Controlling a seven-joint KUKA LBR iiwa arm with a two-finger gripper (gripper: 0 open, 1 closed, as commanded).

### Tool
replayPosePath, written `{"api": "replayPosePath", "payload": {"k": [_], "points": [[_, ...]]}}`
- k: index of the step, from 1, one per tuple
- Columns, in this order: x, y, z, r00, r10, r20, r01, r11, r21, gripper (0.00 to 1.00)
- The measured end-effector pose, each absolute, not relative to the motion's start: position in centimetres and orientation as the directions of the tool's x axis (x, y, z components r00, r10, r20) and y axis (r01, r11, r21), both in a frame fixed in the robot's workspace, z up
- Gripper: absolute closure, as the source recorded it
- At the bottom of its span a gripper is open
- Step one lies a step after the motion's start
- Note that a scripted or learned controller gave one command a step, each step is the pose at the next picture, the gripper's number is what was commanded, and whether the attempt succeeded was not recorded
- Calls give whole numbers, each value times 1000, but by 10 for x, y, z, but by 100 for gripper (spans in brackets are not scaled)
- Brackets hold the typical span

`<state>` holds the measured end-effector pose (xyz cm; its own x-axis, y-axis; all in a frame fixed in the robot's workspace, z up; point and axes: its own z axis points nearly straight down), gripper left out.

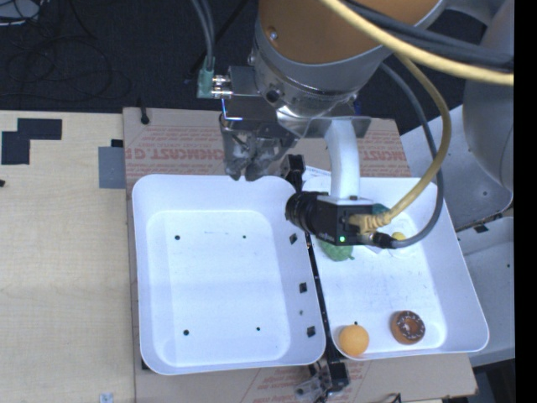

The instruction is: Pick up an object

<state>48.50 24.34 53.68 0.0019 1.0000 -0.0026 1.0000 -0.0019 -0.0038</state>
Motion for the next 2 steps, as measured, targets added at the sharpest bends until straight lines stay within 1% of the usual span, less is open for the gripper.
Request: {"api": "replayPosePath", "payload": {"k": [1, 2], "points": [[479, 243, 537, -1, 1000, -3, 1000, 1, -5, 100], [479, 243, 537, -1, 1000, -3, 1000, 1, -5, 100]]}}
